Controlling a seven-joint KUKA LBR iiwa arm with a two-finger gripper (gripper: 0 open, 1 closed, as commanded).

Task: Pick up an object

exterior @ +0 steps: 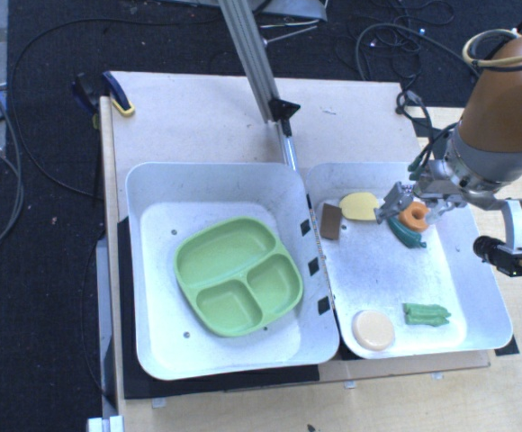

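Note:
In the right bin [477, 327] my gripper [403, 209] hangs over the upper middle, reaching in from the right. Directly under it lies an orange piece [415, 216] with a teal part [409, 234] sticking out below; the gripper body covers their top, and I cannot tell whether they are held. A yellow rounded piece [358, 206] and a brown block [330, 221] lie just left of the gripper. A green lumpy piece [426, 314] and a cream round disc [373, 329] rest near the bin's front edge.
The left bin [153, 241] holds a green divided plate [238, 275]. A slanted metal pole [254, 52] comes down to the bench between the bins' back edges. Bare bin floor lies in the right bin's middle, between the gripper and the front items.

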